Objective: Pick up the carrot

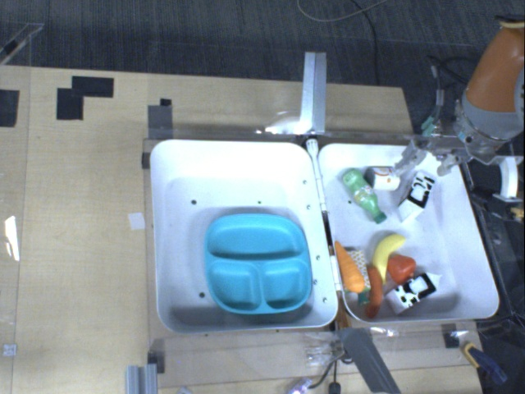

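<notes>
Right bin [459, 220]: carrot [351, 269] hemmed by sausage [374, 287] and banana [387, 249]; claw [422, 158] state unclear.

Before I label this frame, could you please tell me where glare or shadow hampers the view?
Camera view: glare whitens the shiny metal divider post behind the bins; soft shadow fringes the blue sectioned plastic tray; the small orange carrot is evenly lit but slightly soft; the grey end effector looks blurred.

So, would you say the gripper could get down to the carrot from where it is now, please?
Probably yes: the carrot lies uncovered against the right bin's left wall, though a banana crowds it. The gripper hangs over that bin's far end.
</notes>
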### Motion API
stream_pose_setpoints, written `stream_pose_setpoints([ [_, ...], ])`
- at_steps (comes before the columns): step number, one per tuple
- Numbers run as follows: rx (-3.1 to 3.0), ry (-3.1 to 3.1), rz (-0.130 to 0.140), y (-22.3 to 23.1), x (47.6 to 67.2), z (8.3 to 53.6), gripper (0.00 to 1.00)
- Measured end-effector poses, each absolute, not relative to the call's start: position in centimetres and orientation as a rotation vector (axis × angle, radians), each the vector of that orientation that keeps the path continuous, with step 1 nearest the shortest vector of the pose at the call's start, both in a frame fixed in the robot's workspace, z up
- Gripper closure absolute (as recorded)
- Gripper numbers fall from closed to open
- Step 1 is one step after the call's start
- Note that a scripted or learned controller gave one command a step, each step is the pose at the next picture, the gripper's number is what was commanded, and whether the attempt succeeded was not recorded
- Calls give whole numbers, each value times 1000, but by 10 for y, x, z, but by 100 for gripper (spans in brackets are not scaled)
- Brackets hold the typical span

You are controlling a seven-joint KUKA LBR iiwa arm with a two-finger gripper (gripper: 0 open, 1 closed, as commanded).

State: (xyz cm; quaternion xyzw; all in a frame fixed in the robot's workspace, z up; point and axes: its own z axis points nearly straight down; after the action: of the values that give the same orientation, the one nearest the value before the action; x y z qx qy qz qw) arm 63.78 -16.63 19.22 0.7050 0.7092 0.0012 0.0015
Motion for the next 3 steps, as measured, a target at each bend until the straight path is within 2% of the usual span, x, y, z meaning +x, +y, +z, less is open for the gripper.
stream_pose_setpoints([
  [1,2179,2222,33,-124,642,120,0],
  [2,1753,2595,10,-115,585,89,0],
  [3,1748,2592,18,-113,587,101,100],
])
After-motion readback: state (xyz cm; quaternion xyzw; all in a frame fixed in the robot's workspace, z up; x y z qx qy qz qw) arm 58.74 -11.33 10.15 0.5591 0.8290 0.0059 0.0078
